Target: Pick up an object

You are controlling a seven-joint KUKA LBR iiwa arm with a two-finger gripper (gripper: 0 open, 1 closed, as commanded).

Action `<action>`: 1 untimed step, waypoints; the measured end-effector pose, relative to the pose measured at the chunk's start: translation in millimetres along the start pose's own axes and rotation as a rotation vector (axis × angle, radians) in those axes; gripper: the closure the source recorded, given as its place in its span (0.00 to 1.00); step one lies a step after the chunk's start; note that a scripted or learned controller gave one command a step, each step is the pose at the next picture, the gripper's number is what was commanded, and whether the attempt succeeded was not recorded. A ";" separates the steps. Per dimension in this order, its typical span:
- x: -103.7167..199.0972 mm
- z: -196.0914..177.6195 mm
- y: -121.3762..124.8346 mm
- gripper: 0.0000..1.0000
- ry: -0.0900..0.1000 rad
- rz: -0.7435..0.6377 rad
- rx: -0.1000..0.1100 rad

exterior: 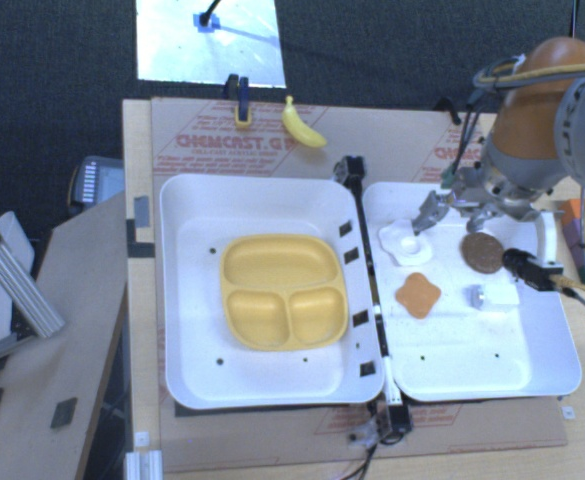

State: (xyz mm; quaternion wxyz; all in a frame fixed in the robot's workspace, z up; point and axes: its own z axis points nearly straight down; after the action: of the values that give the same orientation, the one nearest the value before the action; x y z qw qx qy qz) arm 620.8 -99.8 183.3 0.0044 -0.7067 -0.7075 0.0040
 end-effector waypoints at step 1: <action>0.2 -7.9 2.9 0.00 -0.001 -0.002 -0.013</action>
State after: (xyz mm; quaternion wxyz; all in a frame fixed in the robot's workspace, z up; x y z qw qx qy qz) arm 623.8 -99.7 191.2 -0.0005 -0.7061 -0.7081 -0.0003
